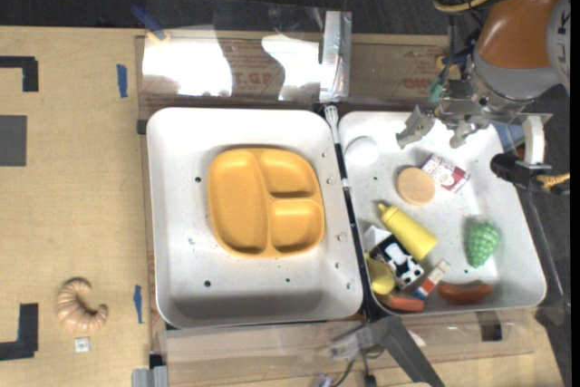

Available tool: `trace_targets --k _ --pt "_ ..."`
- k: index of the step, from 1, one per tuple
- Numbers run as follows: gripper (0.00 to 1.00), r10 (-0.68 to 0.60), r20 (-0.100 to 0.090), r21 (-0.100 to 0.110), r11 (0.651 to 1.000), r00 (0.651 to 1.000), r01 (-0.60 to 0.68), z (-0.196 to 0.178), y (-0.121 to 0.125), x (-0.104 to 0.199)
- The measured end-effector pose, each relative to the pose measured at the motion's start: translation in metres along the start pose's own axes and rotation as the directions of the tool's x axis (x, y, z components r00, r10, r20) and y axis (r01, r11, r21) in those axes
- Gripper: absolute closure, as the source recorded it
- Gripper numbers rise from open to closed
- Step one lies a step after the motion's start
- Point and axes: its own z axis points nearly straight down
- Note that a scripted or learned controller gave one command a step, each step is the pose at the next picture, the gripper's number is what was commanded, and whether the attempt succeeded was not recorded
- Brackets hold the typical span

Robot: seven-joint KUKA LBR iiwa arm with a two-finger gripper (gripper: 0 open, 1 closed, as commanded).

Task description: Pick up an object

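A yellow divided plate (pixel 265 199) is lying in the left bin (pixel 172 140). A tan croissant toy (pixel 82 304) is sitting on the wooden bench (pixel 63 195), well apart from the bin. A clear plastic sheet (pixel 236 59) is standing behind the bin, catching glare.

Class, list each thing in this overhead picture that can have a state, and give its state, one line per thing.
tool: open, above the right bin, holding nothing
yellow divided plate: upright in the left bin
yellow mustard bottle: lying on its side, cap on
green grapes: loose in the right bin
croissant: on the bench, outside both bins
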Motion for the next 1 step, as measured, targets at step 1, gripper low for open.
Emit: trace_targets --k 1 --pt "0.0 0.083 0.0 -0.004 0.997 0.997 -0.083 0.1411 -0.1118 -0.011"
